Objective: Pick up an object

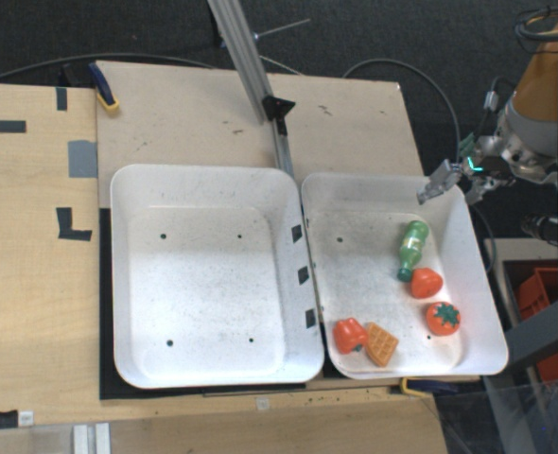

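While the jaws (442, 183) hover at the right bin's (374, 197) far rim, spread unclear, descend squarely over the green bottle (412, 244).

Gripper (440, 185) above right bin's (355, 206) far corner, bottle (411, 246) just below it, left bin (137, 253) far left

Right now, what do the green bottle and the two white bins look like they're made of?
Green bottle: probably moulded plastic, judging by its even colour and slight sheen. White bins: likely thin formed plastic, matte, with rounded corners and a speckled, scuffed floor. Both are guesses from looks alone.
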Controlling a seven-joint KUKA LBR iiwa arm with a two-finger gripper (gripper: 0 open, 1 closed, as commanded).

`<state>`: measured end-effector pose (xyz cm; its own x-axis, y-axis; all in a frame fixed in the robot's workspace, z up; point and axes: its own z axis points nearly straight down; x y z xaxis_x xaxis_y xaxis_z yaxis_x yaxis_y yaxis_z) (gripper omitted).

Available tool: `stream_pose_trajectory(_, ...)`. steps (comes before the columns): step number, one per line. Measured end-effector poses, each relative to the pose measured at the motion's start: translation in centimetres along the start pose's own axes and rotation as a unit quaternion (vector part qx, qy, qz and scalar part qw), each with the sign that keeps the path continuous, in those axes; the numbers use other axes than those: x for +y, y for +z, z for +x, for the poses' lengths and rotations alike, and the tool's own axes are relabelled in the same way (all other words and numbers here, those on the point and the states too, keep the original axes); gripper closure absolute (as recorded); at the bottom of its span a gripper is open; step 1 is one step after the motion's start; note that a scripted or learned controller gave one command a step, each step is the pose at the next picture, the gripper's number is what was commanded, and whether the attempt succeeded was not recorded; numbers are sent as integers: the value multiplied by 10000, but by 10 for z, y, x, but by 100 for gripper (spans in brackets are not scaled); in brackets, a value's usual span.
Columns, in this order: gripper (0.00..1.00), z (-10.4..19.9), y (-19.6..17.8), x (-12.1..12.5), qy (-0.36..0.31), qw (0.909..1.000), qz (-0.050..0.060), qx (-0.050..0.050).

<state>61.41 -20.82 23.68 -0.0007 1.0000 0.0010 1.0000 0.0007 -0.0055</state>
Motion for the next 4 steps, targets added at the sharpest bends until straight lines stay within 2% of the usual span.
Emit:
stream_pose_trajectory(1, 0, 0, -3, 1, -6, 10000, -22, -10)
stream_pose_trajectory(2, 0, -2, 41, 2, -3, 10000, 0, -7)
stream_pose_trajectory(3, 0, 4, 101, -7, -3, 10000, 12, 0)
stream_pose_trajectory(4, 0, 5, 150, -7, -7, 10000, -20, -12)
